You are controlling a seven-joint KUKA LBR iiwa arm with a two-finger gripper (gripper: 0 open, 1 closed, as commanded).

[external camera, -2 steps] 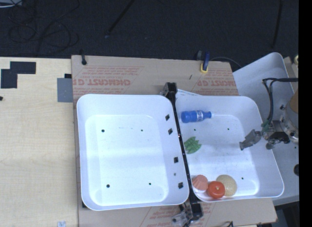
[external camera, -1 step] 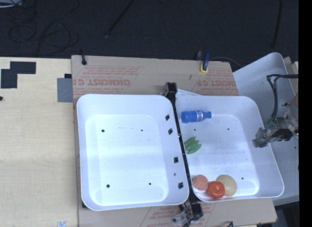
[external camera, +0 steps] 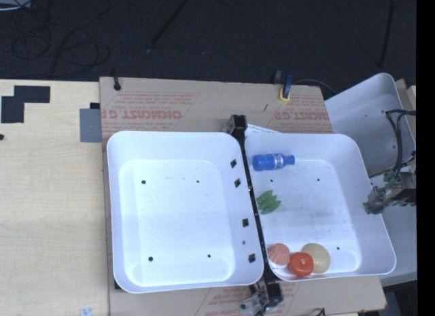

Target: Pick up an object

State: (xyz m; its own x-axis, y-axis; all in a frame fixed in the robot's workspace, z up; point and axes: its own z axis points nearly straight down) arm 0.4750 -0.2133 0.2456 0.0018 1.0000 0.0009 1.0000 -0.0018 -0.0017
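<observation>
1. Bench (external camera: 47,192): pale wood, with a sheet of cardboard (external camera: 204,107) under both bins. All of it sits off to the left of the gripper as the camera sees it.
2. Left bin (external camera: 177,146): the far one from the gripper, on the other side of the black divider (external camera: 248,199).
3. Right bin (external camera: 340,146): the near one. Its right rim is just beside the gripper, and all the objects are in here.
4. Arm (external camera: 370,107): pale grey bulk coming in at the right edge, above the gripper in the view.
5. Gripper (external camera: 384,199): small dark bit hanging just outside the right bin's right rim. It's too small and murky here, so I can't tell if it's spread or closed. Nothing visible in it.
6. Bottle (external camera: 273,162): blue, lying on its side, up-left of the gripper near the bin's top-left corner.
7. Green thing (external camera: 268,202): crumpled, left of the gripper by the divider.
8. Three round bits at the bottom edge, down-left of the gripper, touching in a row: tan ball (external camera: 317,256), red ball (external camera: 301,264), pinkish one (external camera: 278,254).
</observation>
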